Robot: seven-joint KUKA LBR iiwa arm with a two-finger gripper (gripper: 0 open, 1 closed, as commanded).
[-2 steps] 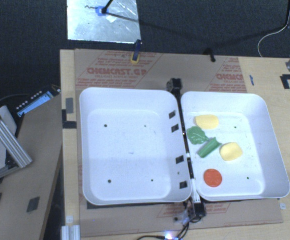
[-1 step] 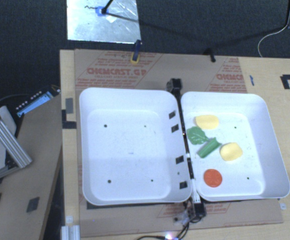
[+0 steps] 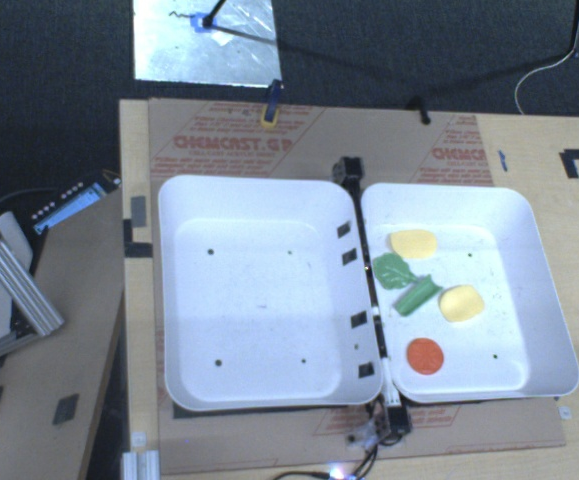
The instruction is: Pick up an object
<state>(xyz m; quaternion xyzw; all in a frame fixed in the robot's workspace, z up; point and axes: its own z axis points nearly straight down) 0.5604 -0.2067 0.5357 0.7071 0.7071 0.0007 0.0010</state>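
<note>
The right bin (image 3: 529,238) holds several small objects. A pale yellow oval piece (image 3: 413,243) lies toward its back left. Just in front of that lies a green leafy piece (image 3: 391,269), and a green stick-shaped piece (image 3: 417,295) lies slanted beside it. A second yellow lump (image 3: 461,303) rests right of the green stick. A flat red-orange disc (image 3: 425,356) sits nearest the front.
The left bin (image 3: 184,268) adjoins the right one along a black hinged seam (image 3: 364,288). Both rest on a cardboard-covered bench (image 3: 299,138). A metal plate (image 3: 206,28) lies on the dark floor behind, and a metal frame (image 3: 9,278) stands at far left.
</note>
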